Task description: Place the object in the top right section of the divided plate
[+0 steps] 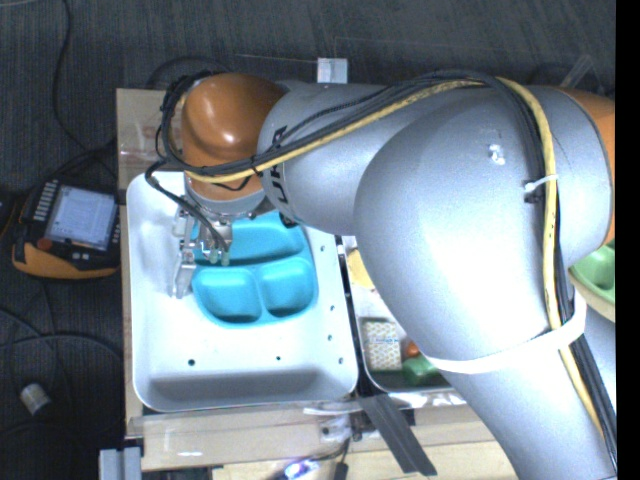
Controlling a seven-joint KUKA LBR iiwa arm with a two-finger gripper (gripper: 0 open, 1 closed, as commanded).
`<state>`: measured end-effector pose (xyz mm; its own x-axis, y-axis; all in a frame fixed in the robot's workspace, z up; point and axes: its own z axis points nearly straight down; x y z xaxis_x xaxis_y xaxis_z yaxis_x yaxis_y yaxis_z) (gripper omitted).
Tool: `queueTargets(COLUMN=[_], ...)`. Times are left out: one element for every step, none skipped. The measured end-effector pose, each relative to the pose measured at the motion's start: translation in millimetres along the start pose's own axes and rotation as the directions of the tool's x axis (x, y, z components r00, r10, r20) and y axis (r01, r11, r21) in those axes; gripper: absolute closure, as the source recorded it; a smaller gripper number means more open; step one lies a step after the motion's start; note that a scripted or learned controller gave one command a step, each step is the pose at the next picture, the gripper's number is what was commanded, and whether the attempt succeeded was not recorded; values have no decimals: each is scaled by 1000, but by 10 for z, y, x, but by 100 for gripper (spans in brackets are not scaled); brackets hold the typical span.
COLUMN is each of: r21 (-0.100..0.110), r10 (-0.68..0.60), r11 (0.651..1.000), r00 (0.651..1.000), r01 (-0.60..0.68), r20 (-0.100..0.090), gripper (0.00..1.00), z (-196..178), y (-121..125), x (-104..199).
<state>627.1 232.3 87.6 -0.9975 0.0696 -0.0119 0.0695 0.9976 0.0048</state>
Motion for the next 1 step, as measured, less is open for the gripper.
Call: queueTargets(r21=[0], r10=[0], r11=[1000], r00=[1000], r01=[0], r20=[0], gripper=[0], z=[0], y=[0], x=[0])
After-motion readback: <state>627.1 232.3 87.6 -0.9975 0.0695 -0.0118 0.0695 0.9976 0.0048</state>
